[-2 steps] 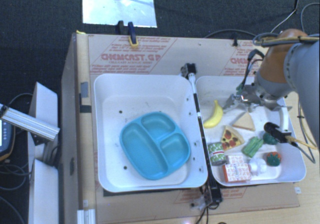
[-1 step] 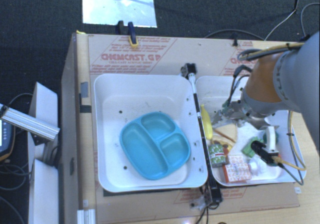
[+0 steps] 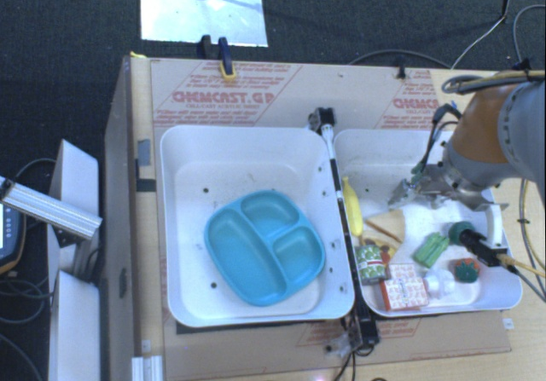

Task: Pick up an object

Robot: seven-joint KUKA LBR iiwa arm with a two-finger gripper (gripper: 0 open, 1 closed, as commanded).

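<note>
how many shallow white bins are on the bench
2: the left shallow white bin holding a blue divided plastic plate, and the right shallow white bin beside it.

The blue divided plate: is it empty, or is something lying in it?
Empty. All three compartments of the blue divided plate show bare blue.

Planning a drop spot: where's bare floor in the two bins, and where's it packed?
Left bin: bare floor along the far wall and the left side, around the blue divided plate. Right bin: bare far half, left of the arm. Crowded: its near half, with banana, green bottle, red-and-white box.
</note>
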